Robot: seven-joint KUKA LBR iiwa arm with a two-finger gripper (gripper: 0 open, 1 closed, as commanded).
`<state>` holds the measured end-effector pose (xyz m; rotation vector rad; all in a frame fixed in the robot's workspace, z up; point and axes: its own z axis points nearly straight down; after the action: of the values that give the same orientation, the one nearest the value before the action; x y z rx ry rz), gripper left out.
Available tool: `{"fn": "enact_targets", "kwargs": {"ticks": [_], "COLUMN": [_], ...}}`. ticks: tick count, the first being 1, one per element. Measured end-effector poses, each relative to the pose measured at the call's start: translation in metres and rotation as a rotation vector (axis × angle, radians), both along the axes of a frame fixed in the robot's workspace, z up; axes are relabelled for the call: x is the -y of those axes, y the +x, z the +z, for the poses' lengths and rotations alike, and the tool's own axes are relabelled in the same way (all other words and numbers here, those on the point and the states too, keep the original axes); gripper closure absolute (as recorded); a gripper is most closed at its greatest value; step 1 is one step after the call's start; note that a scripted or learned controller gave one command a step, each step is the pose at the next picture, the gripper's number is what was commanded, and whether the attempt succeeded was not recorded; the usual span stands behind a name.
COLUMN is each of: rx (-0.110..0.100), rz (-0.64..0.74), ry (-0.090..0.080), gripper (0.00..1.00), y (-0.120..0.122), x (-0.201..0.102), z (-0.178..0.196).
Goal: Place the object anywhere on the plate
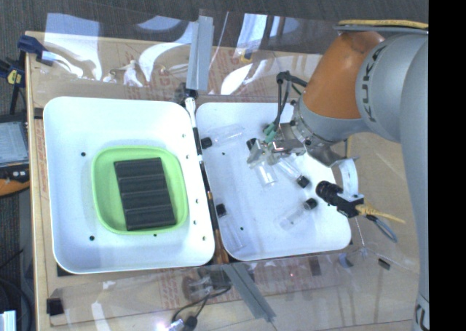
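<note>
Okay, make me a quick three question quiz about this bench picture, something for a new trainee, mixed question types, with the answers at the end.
1. True or false: the dark ridged block already lies on the green plate.
2. Which bin does the gripper hang over? A) the left bin B) the right bin C) neither
3. Fill in: the green plate sits in the ___ bin.

Key: 1 true. 2 B: the gripper is above the right bin, where several small clear vials with dark caps lie scattered. 3 left.
</note>
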<state>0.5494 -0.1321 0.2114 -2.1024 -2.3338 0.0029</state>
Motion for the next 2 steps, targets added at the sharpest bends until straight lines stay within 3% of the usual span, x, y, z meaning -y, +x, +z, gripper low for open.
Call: {"fn": "enact_targets", "kwargs": {"ticks": [1,2], "rx": [0.001,-0.003], "rz": [0.217,0.351], "ry": [0.001,0.002], "gripper": [1.0,1.0], "y": [0.033,-0.006], "x": [-0.063,-0.127], "z": [-0.02,-0.02]}}
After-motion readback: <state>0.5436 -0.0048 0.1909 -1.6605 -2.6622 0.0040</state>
